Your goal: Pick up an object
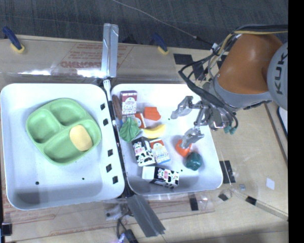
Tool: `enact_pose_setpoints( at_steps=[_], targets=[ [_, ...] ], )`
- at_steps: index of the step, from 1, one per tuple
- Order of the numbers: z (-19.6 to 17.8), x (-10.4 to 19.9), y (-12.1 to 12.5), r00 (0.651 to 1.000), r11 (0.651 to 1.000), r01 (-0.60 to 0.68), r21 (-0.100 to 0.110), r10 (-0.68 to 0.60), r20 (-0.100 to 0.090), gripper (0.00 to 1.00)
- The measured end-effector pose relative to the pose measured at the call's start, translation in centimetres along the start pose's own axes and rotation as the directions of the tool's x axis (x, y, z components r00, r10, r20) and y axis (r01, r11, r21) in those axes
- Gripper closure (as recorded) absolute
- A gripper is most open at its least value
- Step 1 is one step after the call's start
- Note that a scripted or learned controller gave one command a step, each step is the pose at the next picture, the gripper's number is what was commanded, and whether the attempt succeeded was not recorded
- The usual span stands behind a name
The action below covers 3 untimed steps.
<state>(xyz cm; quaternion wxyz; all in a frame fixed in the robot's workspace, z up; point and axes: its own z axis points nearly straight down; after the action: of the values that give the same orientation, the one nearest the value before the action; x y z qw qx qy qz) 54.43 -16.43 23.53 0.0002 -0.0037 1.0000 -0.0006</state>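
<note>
Task not finished yet, by the look of it. Gripper (189, 119) hanging low in the right bin (209, 172), fingers spread apart, nothing between them. One finger (193, 134) just beside or touching an orange piece (181, 148); hard to tell which. Probably the approach step, with closing and lifting left to do.

Plenty of things to choose from in this bin: a dark green round thing (193, 161) near the orange piece, a banana (154, 131) in the middle, two small cartons with cow pattern (144, 152) (161, 175), a red-brown carton (128, 102) at the top, a green leafy piece (129, 129). In the left bin (20, 186), a green divided plate (55, 120) with a yellow lump (81, 137) in one compartment.

Hard to make out: the shape of the orange piece, partly covered by the finger. Arm (248, 70) cut off at the right. Small print on the cartons not readable.
</note>
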Motion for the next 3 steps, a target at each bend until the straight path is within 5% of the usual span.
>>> enact_pose_setpoints(
  at_steps=[1,2,3],
  targets=[
    [12.6,-5.7,5.0,0.997,0.997,0.075,-0.003,-0.075,0.000,0.00],
    [13.5,-2.1,-3.9,0.992,0.992,0.128,0.003,-0.128,0.012,0.00],
    [14.1,-4.6,4.3,0.999,0.999,-0.041,0.000,0.041,0.005,0.00]
  ],
)
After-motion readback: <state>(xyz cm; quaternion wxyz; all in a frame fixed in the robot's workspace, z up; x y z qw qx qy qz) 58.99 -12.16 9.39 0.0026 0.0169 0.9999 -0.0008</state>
